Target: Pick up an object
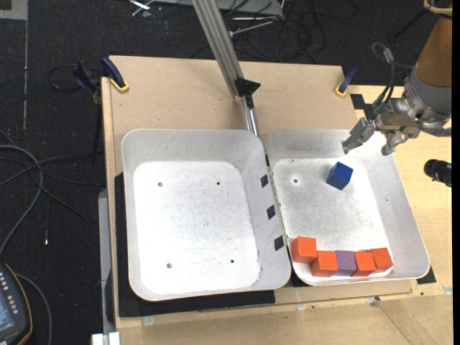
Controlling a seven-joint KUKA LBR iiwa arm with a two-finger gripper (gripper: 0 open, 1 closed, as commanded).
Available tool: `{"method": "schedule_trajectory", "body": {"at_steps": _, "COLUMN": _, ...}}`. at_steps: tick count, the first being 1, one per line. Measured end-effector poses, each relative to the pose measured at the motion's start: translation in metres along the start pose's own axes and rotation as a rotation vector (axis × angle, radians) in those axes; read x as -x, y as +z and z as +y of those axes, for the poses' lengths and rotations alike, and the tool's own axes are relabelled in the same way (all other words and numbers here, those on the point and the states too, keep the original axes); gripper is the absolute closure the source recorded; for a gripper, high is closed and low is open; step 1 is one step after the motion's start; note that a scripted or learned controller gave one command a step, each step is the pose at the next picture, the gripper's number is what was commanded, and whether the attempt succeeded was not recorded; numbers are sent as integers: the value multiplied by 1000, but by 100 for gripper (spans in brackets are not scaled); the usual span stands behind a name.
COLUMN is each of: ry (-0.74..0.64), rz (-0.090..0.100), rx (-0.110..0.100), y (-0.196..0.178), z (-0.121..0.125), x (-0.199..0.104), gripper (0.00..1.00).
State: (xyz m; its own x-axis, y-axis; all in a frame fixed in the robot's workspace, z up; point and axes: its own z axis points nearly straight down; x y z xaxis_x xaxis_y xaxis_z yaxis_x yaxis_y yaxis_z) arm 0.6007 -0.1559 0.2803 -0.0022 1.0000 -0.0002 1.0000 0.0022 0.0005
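**benchwatcher:** ok what's on your feed, biggest stuff first?

**me (remote op):** Biggest is the wooden bench (302, 99), tan top, with blue-and-yellow clamps at its 11 and 1 o'clock corners. On it are the two white bins side by side. The left bin (144, 157) has just speckles and a few small dots on its floor. The right bin (402, 214) is where all the blocks are.

**benchwatcher:** and the arm?

**me:** I've got the arm (437, 63) coming in from 3 o'clock, orange band showing above the grey wrist. The gripper (372, 139) hangs over the right bin's 1 o'clock rim. Fingers are spread wide with nothing between them, one tip toward 9 o'clock, the other nearer the wrist.

**benchwatcher:** so where's the thing to grab?

**me:** Closest candidate is a blue cube (340, 175), sitting tilted on the bin floor, at about 7 o'clock from the gripper, near it but clearly apart. It's alone in the upper half of that bin.

**benchwatcher:** the rest?

**me:** Along the bin's 6 o'clock wall there's a row of touching blocks: an orange block (304, 248) a bit higher at the left end, then another orange, a purple block (346, 261), and two more orange ones running toward 4 o'clock.
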Motion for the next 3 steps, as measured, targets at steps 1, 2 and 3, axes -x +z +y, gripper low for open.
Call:
{"method": "schedule_trajectory", "body": {"at_steps": 1, "ry": 3, "rz": 1, "rx": -8, "y": 186, "z": 17, "x": 31, "gripper": 0}}
{"method": "schedule_trajectory", "body": {"at_steps": 2, "ry": -2, "rz": -1, "rx": 5, "y": 184, "z": 69, "x": 21, "gripper": 0}}
{"method": "schedule_trajectory", "body": {"at_steps": 3, "ry": 3, "rz": 1, "rx": -3, "y": 185, "z": 29, "x": 2, "gripper": 0}}
